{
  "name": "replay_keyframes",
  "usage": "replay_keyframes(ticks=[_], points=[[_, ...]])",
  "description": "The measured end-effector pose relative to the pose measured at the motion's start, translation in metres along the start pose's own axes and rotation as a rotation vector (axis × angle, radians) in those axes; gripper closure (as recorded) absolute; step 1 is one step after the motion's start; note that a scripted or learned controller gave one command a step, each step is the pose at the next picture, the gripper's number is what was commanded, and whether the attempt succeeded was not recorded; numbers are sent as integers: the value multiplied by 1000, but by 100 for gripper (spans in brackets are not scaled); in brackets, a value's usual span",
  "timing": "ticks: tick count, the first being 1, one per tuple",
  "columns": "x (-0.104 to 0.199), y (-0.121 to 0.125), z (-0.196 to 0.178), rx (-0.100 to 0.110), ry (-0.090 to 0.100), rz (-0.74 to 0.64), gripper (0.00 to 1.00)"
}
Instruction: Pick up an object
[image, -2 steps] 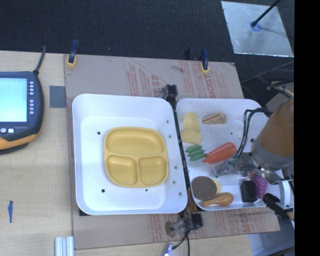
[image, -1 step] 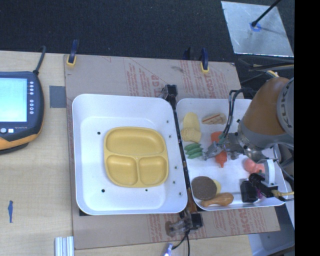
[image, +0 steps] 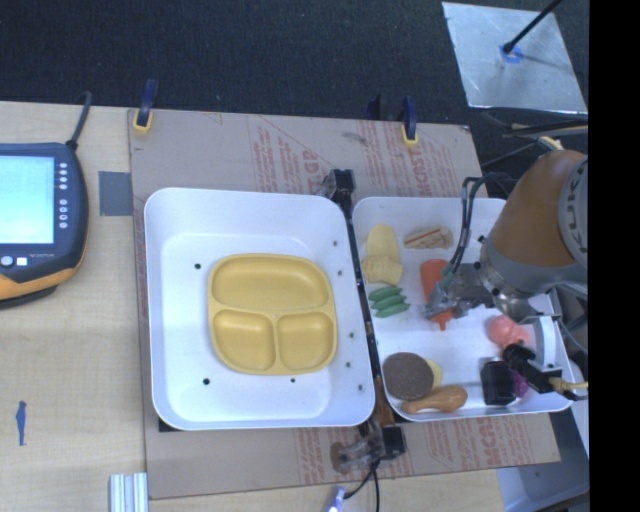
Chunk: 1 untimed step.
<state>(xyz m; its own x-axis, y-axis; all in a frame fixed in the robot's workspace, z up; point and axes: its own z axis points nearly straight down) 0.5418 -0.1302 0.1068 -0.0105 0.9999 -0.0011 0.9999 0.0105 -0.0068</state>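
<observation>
Nearest you, tan drumstick-shaped toy (image: 437, 402) lies by right bin (image: 400, 213) front wall. Pincer (image: 444, 308) sits low over orange carrot-like toy (image: 434, 274), likely target; you cannot tell whether it's apart or together.

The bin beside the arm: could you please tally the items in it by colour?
Yellow: 1, piece
Green: 1, pod
Orange-red: 1, carrot
Pink: 1, lump
Brown: 1, disc
Tan: 2, bun and roll
Total: 7. A yellow sliver beside the disc may be an eighth; I cannot tell.
</observation>
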Motion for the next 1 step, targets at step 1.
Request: replay_keyframes(ticks=[1], points=[[78,-4,-85,-3,2,4,100]])
